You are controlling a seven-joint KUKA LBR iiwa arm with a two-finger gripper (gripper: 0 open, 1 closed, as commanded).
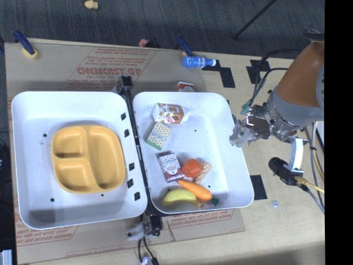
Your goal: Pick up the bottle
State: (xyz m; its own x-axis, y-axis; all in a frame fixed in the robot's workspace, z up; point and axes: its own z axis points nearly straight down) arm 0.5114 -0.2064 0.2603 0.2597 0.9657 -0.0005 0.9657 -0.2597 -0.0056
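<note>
Covering the tabletop (287,225) was brown cardboard under two white bins, dark carpet beyond. The left bin (27,148) held a yellow divided plate (88,158); the right bin (234,164) held snack packets, a tomato (191,168), a carrot (194,190) and a banana (177,197). The blue bottle (197,62) lay outside, behind the right bin. The gripper (238,137) hovered at that bin's right rim; whether the jaws were open I cannot tell.

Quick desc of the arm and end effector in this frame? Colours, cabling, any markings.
The arm is grey with a broad orange band above the wrist. The wrist section is silver-grey metal hardware, cluttered with brackets and thin dark cables. The gripper is a small grey metallic piece at its tip. A white link and a black connector with a yellowish cable sit below the wrist. No markings legible.
</note>
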